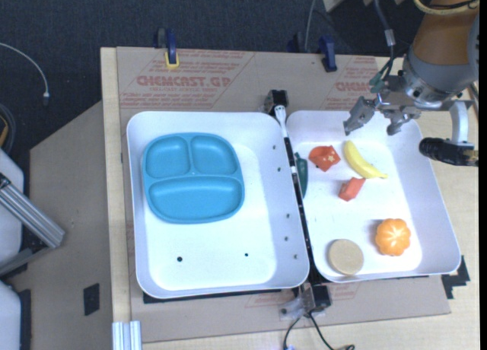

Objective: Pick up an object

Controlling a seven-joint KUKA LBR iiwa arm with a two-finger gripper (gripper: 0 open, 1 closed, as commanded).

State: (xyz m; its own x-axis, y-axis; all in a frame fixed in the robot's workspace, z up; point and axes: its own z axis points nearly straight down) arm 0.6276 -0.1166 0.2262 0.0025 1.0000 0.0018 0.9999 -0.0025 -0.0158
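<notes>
Cookie (345,256) near orange (393,236).

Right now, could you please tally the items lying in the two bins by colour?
Blue: 1, the divided plate in the left bin
Red: 2, the tomato-like piece and the small wedge
Yellow: 1, the banana
Orange: 1, the orange
Tan: 1, the round disc
Green: 1, a dark piece at the right bin's left edge
Total: 7

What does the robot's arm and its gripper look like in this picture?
The arm is grey metal with a broad orange band above the wrist. Thin cables run along it. Its gripper has two dark grey, angular fingers on a silvery base.
</notes>
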